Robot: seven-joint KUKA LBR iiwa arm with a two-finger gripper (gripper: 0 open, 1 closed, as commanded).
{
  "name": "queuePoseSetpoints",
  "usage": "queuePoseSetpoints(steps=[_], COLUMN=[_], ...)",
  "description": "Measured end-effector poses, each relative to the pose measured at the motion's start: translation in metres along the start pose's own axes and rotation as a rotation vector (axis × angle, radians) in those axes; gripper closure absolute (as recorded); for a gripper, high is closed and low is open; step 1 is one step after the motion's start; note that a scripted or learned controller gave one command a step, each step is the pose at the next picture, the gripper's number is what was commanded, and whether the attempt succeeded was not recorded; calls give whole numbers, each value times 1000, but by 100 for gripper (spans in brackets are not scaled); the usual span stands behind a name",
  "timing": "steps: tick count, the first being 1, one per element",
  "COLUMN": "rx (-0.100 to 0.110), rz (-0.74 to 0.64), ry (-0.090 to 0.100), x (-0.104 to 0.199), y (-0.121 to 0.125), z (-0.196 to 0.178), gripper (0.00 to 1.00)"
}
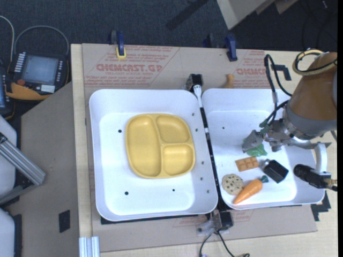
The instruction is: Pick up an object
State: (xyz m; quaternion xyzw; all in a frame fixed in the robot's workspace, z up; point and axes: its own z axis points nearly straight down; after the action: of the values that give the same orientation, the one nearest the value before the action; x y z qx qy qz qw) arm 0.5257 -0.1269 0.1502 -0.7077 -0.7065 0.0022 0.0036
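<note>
White bins (pixel 107 191) — glossy plastic; yellow tray (pixel 159 144) — matt plastic.

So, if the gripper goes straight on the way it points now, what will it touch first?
Probably the green object just under the gripper, with the cracker next beyond it. Depth is unclear from above, so this is a guess.

Yellow divided plate (pixel 159 145) in left bin (pixel 104 159). Right bin (pixel 225 116): cookie (pixel 232 183), carrot (pixel 248 191), cracker (pixel 246 164), black block (pixel 275 171). Gripper (pixel 256 142) low over green item (pixel 258 151).
</note>
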Motion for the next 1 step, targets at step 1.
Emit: queuePoseSetpoints(steps=[1], rx=[-1], rz=[-1], ry=[1], x=[10], y=[-1], z=[48], gripper=[0])
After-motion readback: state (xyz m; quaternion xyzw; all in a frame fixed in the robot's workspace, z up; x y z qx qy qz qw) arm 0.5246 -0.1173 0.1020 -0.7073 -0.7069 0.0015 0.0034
